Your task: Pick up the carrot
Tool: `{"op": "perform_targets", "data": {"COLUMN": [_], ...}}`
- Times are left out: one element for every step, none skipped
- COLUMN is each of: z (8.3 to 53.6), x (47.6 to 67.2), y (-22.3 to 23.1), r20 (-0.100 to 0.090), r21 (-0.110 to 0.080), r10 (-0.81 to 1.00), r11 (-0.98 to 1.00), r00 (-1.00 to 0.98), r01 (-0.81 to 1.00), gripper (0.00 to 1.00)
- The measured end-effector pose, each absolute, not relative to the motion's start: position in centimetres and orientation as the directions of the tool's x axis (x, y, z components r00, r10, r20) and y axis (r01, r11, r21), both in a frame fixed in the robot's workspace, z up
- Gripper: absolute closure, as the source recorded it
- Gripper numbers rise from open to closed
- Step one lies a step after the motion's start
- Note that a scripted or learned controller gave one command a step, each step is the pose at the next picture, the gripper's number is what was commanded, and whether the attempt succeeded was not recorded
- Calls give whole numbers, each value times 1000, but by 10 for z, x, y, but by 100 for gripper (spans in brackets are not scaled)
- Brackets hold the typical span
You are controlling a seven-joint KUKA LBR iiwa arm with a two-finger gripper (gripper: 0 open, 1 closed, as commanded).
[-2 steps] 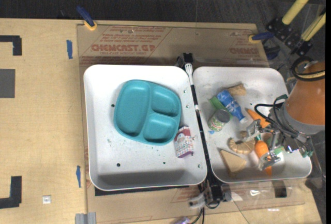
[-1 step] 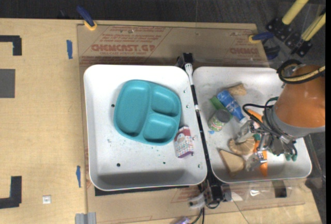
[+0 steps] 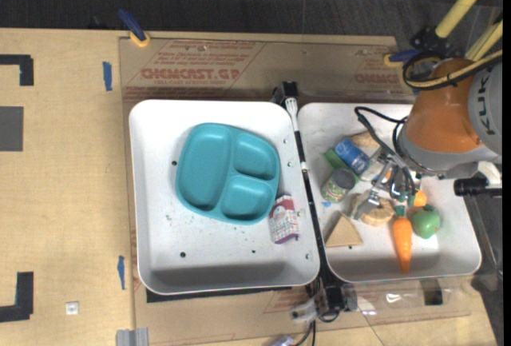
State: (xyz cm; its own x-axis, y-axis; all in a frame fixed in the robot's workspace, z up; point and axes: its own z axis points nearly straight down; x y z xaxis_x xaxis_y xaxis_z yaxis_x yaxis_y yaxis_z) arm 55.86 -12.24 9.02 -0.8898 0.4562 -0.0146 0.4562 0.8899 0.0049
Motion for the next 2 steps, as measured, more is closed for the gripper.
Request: {"op": "perform_targets", "data": {"z": [90,90], "x": [488,562], "y": [-161,-137], "r20": [-11,-13], "r21": [3,6], "r10": [496,668], "r11": [868,744], "r00": [-868,-744], "r01": [496,668], "gripper": [0,0]}}
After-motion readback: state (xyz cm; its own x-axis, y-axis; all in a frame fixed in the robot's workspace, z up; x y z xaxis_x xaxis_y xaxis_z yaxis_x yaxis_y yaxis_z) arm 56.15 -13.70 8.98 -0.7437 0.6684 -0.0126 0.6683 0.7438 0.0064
